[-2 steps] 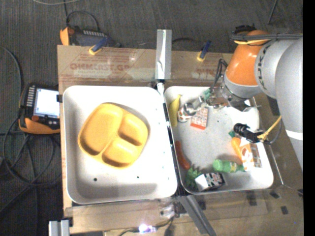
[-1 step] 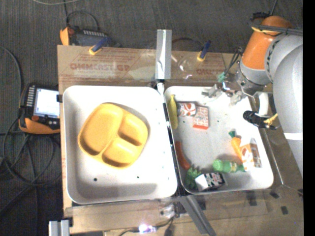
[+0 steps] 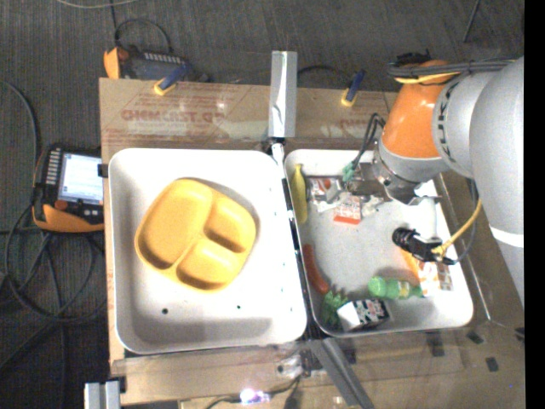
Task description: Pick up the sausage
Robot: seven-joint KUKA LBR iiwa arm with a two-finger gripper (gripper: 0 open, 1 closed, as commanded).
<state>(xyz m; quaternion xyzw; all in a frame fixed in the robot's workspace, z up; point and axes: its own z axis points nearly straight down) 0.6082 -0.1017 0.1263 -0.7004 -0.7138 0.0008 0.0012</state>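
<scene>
**Arm over the right bin, sausage by its left wall**

One arm (image 3: 481,135) reached over two white bins. The left bin (image 3: 255,305) held one yellow tray (image 3: 197,233). The right bin (image 3: 366,250) held one banana (image 3: 299,194), one green bottle (image 3: 392,290), one carton (image 3: 364,313) and one sausage (image 3: 313,270). Red print on the cardboard (image 3: 196,113) behind was too faint to read (packet labels likewise). The gripper (image 3: 359,186) hung at the right bin's far end, open or closed I could not tell. The sausage lay along that bin's left wall, apart from the gripper, lower left of it in view.

You see gripper (image 3: 349,192) over right bin (image 3: 460,312), upper part | sausage (image 3: 313,271) along its left wall, apart from gripper | yellow plate (image 3: 197,233) in left bin (image 3: 140,318)
</scene>
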